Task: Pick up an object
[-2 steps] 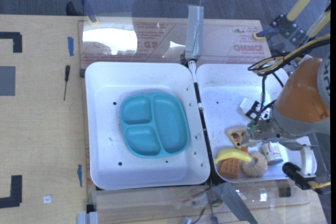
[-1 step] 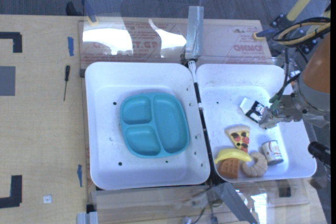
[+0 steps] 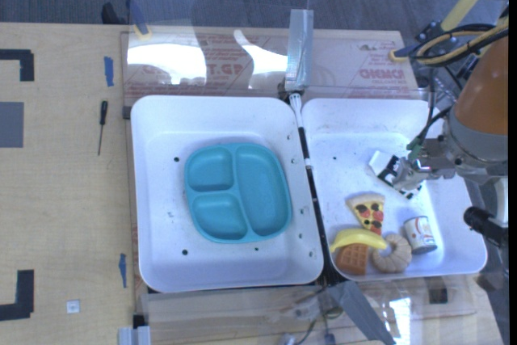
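Note:
The right bin [image 3: 349, 133] holds a cluster of toy food near its front edge. There is a pizza slice [image 3: 369, 212], a yellow banana [image 3: 359, 239], a brown waffle [image 3: 352, 258], a tan bagel [image 3: 393, 253] and a small can [image 3: 419, 234] lying on its side. My gripper [image 3: 398, 173] hangs over the middle of the right bin. It sits just behind and to the right of the pizza slice, apart from the food. I see nothing held in it.
A teal divided plate [image 3: 237, 191] lies in the left bin [image 3: 153, 174]. A ridge [image 3: 303, 166] separates the two bins. The arm's orange band [image 3: 489, 93] and yellow cables [image 3: 452, 44] crowd the right side. A clear panel [image 3: 242, 61] stands behind the bins.

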You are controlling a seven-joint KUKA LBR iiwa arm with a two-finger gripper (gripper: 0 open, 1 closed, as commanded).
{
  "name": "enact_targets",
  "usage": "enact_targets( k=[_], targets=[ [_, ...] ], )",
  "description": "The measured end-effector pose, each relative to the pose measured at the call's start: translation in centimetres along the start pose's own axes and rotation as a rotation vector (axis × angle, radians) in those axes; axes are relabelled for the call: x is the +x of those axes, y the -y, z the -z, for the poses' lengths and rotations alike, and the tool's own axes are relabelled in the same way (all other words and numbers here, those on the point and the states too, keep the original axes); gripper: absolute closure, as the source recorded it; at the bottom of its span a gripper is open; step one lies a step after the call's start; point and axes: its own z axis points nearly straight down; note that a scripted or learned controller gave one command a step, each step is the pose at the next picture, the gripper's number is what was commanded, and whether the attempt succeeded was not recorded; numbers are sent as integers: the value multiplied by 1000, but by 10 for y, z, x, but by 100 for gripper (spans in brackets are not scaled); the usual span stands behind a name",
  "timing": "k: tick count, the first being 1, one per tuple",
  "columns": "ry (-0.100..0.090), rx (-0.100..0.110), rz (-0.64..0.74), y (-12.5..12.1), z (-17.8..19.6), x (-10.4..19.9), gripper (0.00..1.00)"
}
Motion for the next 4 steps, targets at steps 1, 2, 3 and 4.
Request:
enact_targets(
  k=[1, 2, 3, 4],
  targets=[
    [2, -7, 3, -2, 12, 0, 100],
    [4, -9, 5, -3, 22, 1, 100],
    [6, -12, 8, -4, 32, 1, 100],
    [8, -15, 10, -5, 42, 1, 100]
  ],
)
